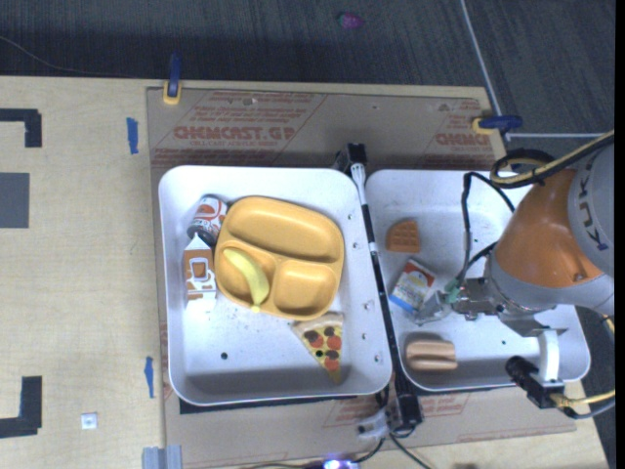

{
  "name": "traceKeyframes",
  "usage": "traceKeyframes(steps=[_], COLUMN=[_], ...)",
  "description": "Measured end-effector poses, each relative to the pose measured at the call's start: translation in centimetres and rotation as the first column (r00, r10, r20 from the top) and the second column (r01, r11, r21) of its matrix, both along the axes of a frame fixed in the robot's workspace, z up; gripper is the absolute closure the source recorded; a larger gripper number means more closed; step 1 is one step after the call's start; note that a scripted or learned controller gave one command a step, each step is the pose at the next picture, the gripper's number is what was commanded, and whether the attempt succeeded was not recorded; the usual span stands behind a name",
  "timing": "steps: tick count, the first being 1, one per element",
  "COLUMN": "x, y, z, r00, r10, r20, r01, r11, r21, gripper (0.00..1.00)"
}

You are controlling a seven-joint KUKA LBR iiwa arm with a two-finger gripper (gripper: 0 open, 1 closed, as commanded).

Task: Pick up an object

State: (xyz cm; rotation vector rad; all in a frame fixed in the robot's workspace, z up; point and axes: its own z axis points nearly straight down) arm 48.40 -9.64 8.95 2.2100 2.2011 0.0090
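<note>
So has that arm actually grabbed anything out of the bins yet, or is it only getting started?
Nothing looks lifted yet. The gripper is low in the right bin, beside the small packet, so a grab seems under way there. I cannot tell whether it has a hold. The hot dog toy and the orange piece lie untouched. Closing on something and raising it is left.

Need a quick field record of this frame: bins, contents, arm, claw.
left bin: yellow tray with banana, can, carton, pizza slice
right bin: waffle, packet, hot dog
arm: over right bin, reaching in from right
claw: low beside packet; grip state unclear
</note>
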Motion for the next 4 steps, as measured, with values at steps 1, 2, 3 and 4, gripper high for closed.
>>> traceKeyframes(steps=[1, 2, 3, 4], x=[0.01, 0.01, 0.01, 0.01], y=[-0.16, -0.08, 0.04, 0.01], z=[0.02, 0.01, 0.0, 0.0], r00=[1.0, 1.0, 1.0, 1.0], r10=[0.003, 0.002, 0.001, 0.001], r20=[-0.001, -0.001, 0.0, 0.0], r01=[-0.003, -0.002, -0.001, -0.001], r11=[1.0, 1.0, 1.0, 1.0], r21=[0.004, 0.002, 0.0, 0.002], gripper=[0.0, 0.0, 0.0, 0.0])
